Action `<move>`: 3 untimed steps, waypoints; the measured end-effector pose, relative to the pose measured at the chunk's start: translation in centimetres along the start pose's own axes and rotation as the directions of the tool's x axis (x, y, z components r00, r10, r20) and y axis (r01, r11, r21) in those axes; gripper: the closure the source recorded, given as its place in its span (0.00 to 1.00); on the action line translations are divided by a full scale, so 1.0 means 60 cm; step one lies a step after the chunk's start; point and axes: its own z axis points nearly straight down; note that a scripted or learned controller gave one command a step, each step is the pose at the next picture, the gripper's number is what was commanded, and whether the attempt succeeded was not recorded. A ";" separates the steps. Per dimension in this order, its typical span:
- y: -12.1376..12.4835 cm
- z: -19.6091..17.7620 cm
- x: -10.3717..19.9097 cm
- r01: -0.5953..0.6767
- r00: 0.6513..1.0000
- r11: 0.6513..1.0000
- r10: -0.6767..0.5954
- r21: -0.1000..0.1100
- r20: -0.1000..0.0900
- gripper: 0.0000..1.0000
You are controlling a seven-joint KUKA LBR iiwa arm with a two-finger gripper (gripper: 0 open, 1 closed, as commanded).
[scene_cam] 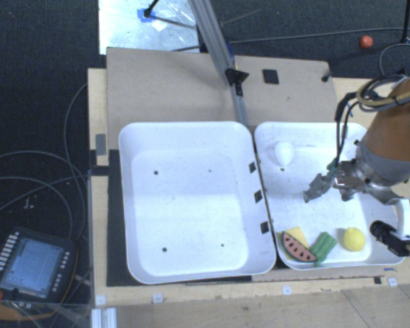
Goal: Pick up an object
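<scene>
In the right bin [307, 137] lie a white egg-shaped object [283, 153] near the back left, and along the front edge a watermelon slice [297, 246], a green piece [322, 246] and a yellow lemon [354, 238]. My gripper [330, 188] hangs over the middle of the right bin, above bare floor. It is right of the white object and behind the green piece. Its fingers are spread open, and nothing is between them.
The left bin [184, 203] sits beside the right one, sharing a wall with black clips [258, 195]. A metal pole [215, 33] slants up behind the bins. The arm's orange band [396, 132] stands over the right bin's right side.
</scene>
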 end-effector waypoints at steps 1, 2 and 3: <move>0.045 -0.193 0.042 0.009 1.000 1.000 -0.009 -0.007 -0.003 0.00; -0.029 -0.482 0.007 0.006 1.000 1.000 -0.006 -0.007 -0.002 0.00; 0.077 -0.346 -0.096 0.003 1.000 1.000 -0.003 0.009 -0.002 0.00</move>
